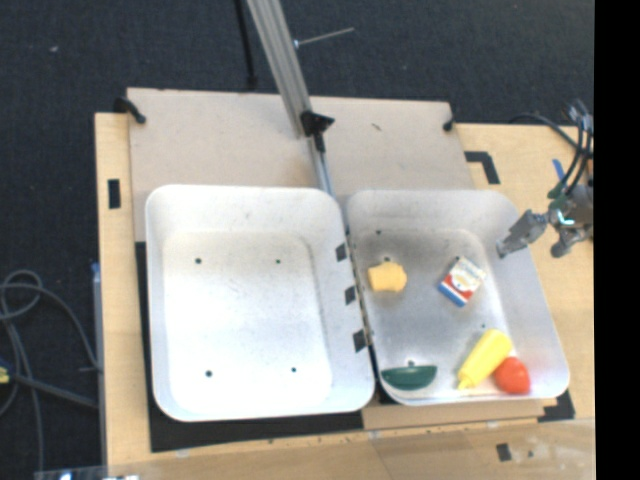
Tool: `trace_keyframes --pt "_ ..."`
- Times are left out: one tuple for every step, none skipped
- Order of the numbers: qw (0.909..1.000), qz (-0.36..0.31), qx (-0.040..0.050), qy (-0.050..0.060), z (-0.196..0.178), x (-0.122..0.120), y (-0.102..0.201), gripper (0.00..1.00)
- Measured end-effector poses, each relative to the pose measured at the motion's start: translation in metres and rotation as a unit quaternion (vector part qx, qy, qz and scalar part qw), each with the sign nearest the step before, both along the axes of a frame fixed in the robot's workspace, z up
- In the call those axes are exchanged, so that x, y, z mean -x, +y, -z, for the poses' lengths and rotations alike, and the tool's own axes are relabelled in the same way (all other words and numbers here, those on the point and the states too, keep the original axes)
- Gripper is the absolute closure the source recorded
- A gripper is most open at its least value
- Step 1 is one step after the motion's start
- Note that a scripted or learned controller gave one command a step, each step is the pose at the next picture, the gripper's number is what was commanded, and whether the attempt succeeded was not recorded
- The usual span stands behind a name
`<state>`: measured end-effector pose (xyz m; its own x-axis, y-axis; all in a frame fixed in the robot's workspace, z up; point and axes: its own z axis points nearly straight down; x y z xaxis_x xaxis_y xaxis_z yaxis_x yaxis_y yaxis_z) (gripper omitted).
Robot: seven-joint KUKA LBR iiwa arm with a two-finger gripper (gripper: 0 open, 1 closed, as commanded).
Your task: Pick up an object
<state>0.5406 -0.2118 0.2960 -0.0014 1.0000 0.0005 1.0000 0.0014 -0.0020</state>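
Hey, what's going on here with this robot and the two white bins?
A robot arm is set up to pick an object out of the bins, and nothing is between its fingers. Its gripper sits at the right bin's upper right rim. That bin holds a small yellow piece, a red, white and blue carton, a yellow bottle-shaped toy, a red ball touching it, and a dark green piece near the front rim. The left bin lies beside it.

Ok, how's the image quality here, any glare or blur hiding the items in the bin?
Camera view: soft overall, small labels unreadable; left bin nearly blown out white; right bin floor greyer, so items stand out; gripper at the right rim is blurry.
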Motion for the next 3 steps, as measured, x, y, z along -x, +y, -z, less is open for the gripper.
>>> trace_keyframes --pt "1.0 -0.001 0.0008 -0.002 -0.003 -0.001 0.0 0.0" --pt "1.0 0.001 0.0012 0.0 0.049 0.009 -0.004 0.0" --pt "1.0 0.002 0.0012 0.0 0.094 0.004 -0.009 0.0"
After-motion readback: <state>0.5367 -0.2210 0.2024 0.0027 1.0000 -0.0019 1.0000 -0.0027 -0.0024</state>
